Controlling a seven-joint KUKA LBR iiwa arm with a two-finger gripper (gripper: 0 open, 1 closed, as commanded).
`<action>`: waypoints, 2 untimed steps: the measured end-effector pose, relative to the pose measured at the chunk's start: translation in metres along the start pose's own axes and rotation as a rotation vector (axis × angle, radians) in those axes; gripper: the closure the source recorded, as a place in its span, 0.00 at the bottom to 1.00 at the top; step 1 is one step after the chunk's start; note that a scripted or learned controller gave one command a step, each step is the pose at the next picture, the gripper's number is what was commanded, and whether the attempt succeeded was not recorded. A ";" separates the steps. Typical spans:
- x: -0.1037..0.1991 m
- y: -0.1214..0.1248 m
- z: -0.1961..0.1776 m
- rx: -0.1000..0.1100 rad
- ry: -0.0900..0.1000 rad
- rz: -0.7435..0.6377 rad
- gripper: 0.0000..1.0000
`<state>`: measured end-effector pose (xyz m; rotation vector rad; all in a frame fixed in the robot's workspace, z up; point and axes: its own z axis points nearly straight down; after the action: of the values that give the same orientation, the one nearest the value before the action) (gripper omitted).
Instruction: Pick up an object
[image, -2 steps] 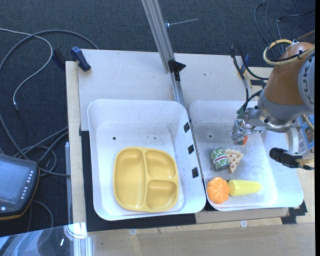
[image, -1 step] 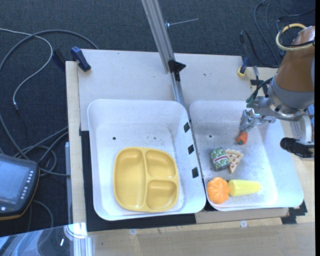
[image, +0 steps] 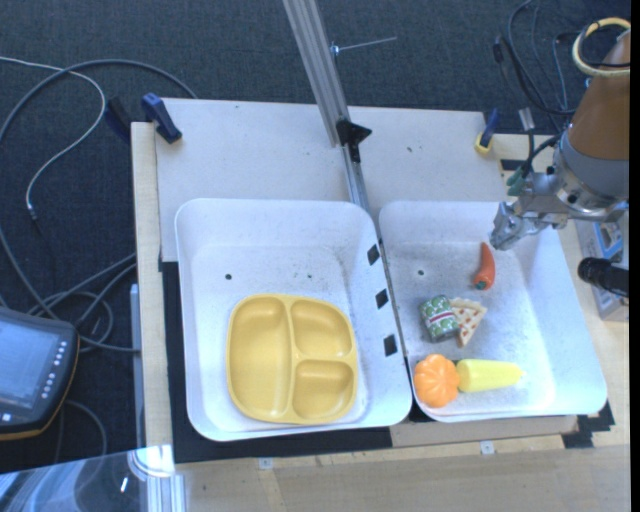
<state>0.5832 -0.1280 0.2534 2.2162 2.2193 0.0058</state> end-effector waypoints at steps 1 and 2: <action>0.048 -0.006 0.011 0.010 0.004 -0.004 1.00; 0.096 -0.015 0.005 0.009 0.005 -0.005 1.00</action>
<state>0.5683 -0.0324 0.2484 2.2177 2.2315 0.0008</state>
